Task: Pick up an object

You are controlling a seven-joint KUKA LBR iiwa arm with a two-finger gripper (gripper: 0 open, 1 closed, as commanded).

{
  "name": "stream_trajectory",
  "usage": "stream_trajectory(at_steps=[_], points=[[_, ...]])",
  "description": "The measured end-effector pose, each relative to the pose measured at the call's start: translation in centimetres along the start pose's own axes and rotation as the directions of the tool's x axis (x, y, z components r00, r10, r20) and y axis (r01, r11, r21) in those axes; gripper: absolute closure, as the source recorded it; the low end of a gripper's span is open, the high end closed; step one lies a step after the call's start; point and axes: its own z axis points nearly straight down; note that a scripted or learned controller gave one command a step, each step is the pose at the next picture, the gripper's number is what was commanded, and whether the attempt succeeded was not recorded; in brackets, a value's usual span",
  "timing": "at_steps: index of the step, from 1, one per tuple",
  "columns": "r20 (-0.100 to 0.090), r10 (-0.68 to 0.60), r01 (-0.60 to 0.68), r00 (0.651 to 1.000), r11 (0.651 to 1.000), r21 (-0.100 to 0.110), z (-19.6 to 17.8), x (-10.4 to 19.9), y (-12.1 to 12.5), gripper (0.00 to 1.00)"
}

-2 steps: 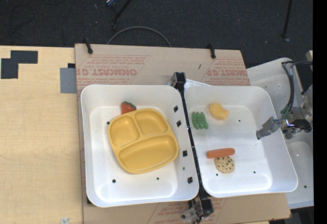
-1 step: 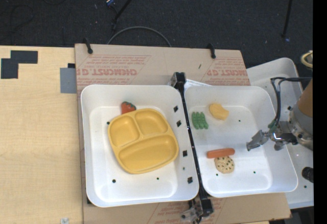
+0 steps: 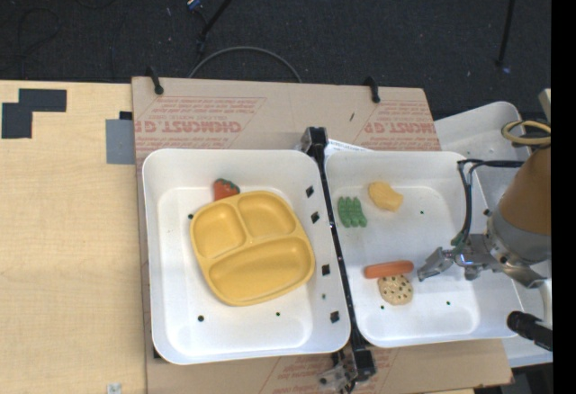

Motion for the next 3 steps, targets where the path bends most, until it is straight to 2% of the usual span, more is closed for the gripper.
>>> stream_trajectory(at_steps=[1, 2, 3], points=[[0.002, 0.001, -0.001, 1.000, 1.000, -0.005, 2.9, 0.1, 0.0, 0.00], [0.002, 0.003, -0.003, 1.000, 1.000, -0.007, 1.7, 0.0, 0.1, 1.00], [0.004, -0.001, 0.001, 1.000, 1.000, -0.009, -2.6, -0.2, 0.4, 1.00]])
